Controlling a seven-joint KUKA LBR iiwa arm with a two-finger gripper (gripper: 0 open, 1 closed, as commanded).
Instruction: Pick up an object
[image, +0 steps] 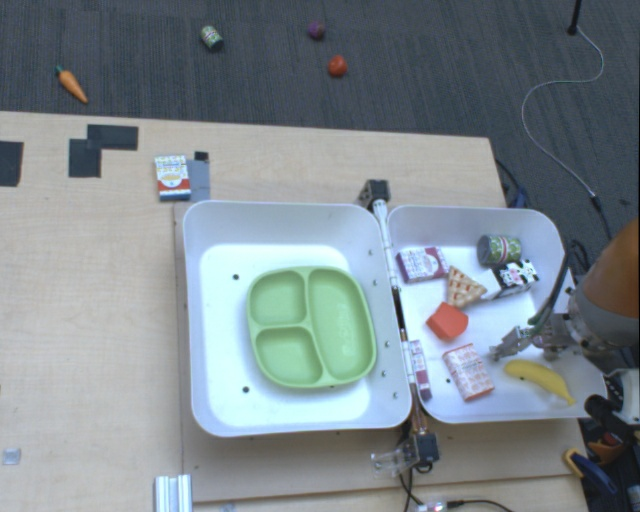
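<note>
White bins, two side by side: one green divided plate (311, 327) in the left; seven small items in the right. Yellow banana (538, 380) just below the claw (510, 345), not touching. Claw fingers open, gripping nothing.

Robot lab: bench (90, 300), bins (290, 225).

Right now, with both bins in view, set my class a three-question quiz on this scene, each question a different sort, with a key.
1. True or false: the green divided plate lies in the left bin.
2. What lies nearest the end effector? A. banana B. green can C. purple carton
3. Fill in: the red block sits just below the ____ slice.

Key: 1 true; 2 A; 3 pizza.
</note>
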